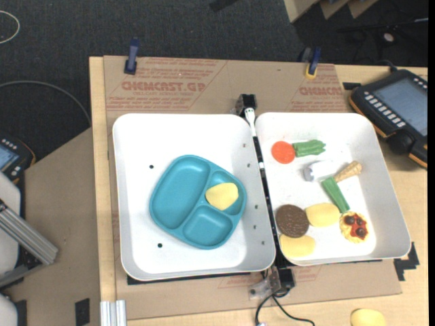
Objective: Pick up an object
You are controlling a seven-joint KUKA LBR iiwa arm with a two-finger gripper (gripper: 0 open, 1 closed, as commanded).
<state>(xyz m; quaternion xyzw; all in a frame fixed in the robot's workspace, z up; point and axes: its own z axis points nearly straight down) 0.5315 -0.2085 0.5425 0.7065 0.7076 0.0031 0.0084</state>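
Honestly, whether the pincer is open or closed cannot be told. The objects for picking lie in two white bins. The right bin (380,156) holds an orange-red round piece (283,152) touching a green piece (310,147), a small grey item (311,172), a green stalk (335,194) with a tan end, a brown disc (292,220), two yellow lumps (322,214) (298,245) and a tan piece with red spots (354,227). The left bin (132,155) holds a teal divided plate (183,199) with a yellow lump (221,195) in its right compartment. Both bins sit on the cardboard-covered surface (177,87).
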